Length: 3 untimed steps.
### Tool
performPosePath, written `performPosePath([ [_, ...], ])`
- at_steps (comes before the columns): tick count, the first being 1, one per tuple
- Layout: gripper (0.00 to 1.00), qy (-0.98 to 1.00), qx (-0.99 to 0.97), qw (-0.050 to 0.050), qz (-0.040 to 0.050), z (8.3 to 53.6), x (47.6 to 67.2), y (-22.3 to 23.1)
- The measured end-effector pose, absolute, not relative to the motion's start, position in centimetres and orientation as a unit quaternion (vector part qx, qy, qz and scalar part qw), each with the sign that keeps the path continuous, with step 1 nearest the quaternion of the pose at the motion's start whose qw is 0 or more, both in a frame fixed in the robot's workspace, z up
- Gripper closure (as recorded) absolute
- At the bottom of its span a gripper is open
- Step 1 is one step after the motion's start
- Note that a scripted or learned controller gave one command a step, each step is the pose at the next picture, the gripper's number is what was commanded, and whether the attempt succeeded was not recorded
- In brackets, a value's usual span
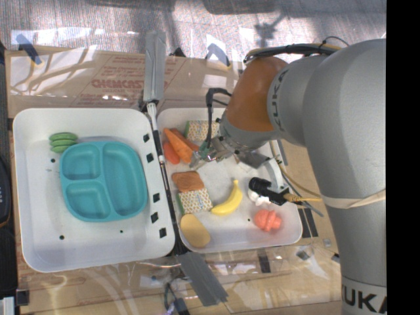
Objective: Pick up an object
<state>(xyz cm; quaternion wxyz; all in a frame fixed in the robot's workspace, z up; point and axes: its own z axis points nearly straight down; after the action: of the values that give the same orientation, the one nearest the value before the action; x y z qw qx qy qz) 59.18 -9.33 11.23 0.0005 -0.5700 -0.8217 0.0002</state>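
Observation:
My gripper (205,154) hangs low over the upper middle of the right bin (289,231), under the orange wrist band. Its tip sits just right of an orange carrot (178,143) and below a patterned box (196,130); I cannot see anything held in it. Below it lie a brown slice (188,180), a patterned square block (195,201) and a yellow banana (228,201). A tan oval piece (195,230) lies at the bin's front left and a red-pink item (268,220) at the front right.
The left bin (33,241) holds a teal divided plate (104,179) and a green pod (63,140) at its upper left. A grey bar (154,67) runs up between the bins. The large grey arm covers the right side.

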Motion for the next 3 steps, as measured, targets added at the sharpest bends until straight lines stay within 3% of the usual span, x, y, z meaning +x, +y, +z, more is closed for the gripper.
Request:
performPosePath([
  [1,0.00,-0.821,-0.570,0.001,0.0004,11.2,59.2,-9.4],
  [2,0.00,-0.761,-0.648,0.001,0.0012,9.0,65.7,-10.9],
  [3,1.00,-0.764,-0.646,0.003,0.0021,9.7,65.7,-10.8],
])
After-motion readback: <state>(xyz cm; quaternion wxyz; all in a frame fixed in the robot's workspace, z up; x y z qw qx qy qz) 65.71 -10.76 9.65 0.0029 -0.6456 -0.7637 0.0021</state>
